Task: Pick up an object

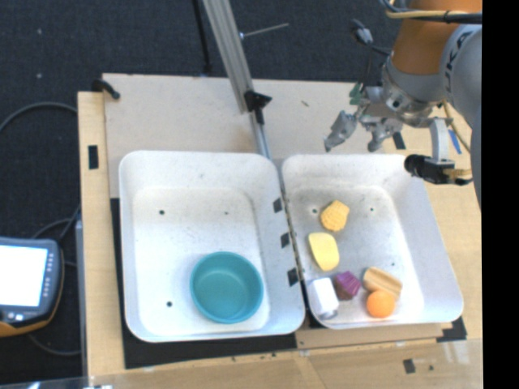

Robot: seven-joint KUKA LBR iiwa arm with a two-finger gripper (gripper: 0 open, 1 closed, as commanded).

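The right bin (422, 217) holds several small objects: a bumpy yellow piece (334, 215), a smooth yellow piece (324, 251), a white cylinder (325, 296), a purple item (348, 284), a tan block (382, 280) and an orange ball (380, 304). My gripper (357, 139) hangs above the bench just beyond the right bin's far rim, well away from the objects. Its two fingers are spread open with nothing between them.
A teal bowl (227, 287) sits in the near part of the left bin (162, 185). A slanted metal rail (231, 47) rises from between the bins at the back. A tablet-like screen (24, 278) lies off the bench at the left.
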